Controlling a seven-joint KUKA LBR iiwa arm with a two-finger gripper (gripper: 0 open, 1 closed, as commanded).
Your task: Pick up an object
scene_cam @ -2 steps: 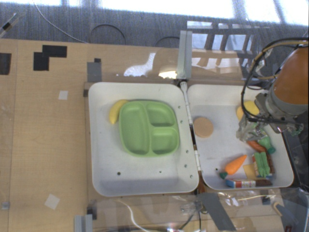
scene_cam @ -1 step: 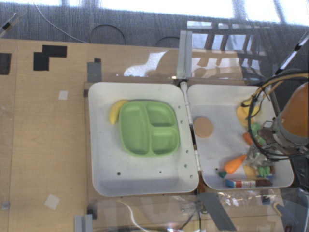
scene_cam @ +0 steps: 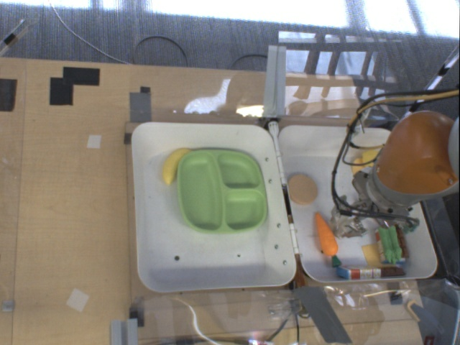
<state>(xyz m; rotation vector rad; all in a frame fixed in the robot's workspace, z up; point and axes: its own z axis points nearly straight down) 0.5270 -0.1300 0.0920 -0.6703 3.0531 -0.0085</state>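
Observation:
The right bin (scene_cam: 305, 264) holds an orange carrot (scene_cam: 325, 236), a tan round disc (scene_cam: 302, 189), a marker-like stick (scene_cam: 368, 272), a green ridged piece (scene_cam: 389, 246), a small yellow block (scene_cam: 370, 254) and a yellow item (scene_cam: 369, 157) at the back. My gripper (scene_cam: 350, 225) hangs low in this bin, just right of the carrot, under the orange wrist band (scene_cam: 420, 153). The arm covers much of the bin's right half. Nothing shows between the fingers.
The left bin (scene_cam: 154, 264) holds a green divided plate (scene_cam: 221, 190) with a yellow banana (scene_cam: 172, 164) tucked at its upper left edge. A metal divider post (scene_cam: 274, 81) stands behind the bins. Black cables (scene_cam: 345, 164) loop beside the arm.

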